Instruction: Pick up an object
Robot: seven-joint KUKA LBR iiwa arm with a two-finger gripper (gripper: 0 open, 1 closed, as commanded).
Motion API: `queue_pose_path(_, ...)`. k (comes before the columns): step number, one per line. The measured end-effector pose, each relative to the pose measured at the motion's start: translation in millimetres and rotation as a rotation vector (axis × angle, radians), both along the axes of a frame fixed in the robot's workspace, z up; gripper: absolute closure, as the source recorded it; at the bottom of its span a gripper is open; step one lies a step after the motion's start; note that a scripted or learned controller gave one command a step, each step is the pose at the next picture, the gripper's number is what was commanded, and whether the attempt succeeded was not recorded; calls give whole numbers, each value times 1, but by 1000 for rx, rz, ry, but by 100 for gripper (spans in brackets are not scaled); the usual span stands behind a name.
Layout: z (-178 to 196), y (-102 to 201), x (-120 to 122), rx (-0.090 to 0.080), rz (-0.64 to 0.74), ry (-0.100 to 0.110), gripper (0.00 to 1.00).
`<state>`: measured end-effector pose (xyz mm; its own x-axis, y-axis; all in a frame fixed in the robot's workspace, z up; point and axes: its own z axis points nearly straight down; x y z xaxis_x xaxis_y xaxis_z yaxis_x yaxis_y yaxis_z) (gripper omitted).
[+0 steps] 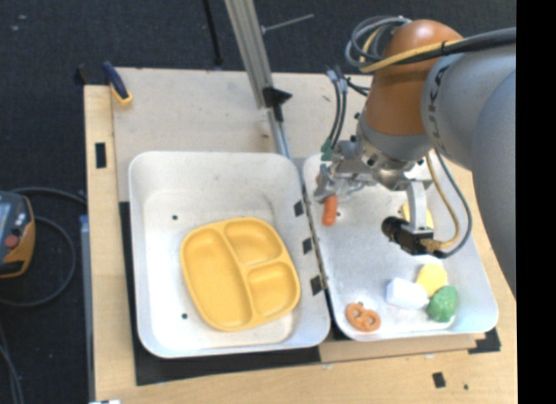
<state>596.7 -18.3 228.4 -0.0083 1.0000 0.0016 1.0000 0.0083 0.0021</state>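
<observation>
The table (191, 102) is pale wood-coloured with a dark floor around it. Two shallow white bins sit on it side by side, touching along their inner edges. The left bin (156, 176) holds a yellow tray (239, 270) with three compartments. The right bin (365, 246) holds an orange pretzel (362, 316), a white block (402, 292), a yellow piece (432, 275) and a green lump (442, 303) near its front right corner. A blue and yellow clamp (116, 83) sits at the table's far left corner. A slanted metal post (252, 42) rises from behind the bins.
</observation>
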Motion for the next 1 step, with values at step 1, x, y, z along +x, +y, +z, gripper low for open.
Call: queue_pose_path(1,12,55,9,0,0,0,100)
